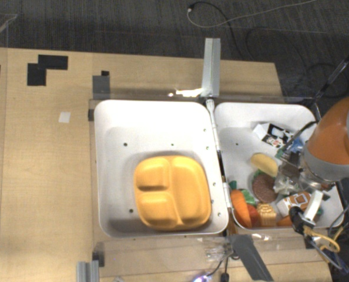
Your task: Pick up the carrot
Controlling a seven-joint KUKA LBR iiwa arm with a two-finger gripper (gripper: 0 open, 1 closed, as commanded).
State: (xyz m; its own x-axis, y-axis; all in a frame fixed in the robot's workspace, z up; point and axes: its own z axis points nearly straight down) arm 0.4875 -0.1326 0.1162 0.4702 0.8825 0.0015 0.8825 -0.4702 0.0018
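The carrot (241,207), orange with a bit of green at its top, lies in the front left corner of the right bin (233,128), against the bin's left wall. My gripper (284,184) hangs over the middle of that bin, to the right of the carrot and apart from it, just beside a brown round item (262,188). The arm's orange band (339,137) and grey wrist (327,170) cover the bin's right side.
A yellow banana-like piece (264,163), a waffle-like piece (267,215) and a white card (272,135) share the right bin. A yellow divided tray (171,191) sits in the left bin (121,122). Cables (321,242) trail at the front right.
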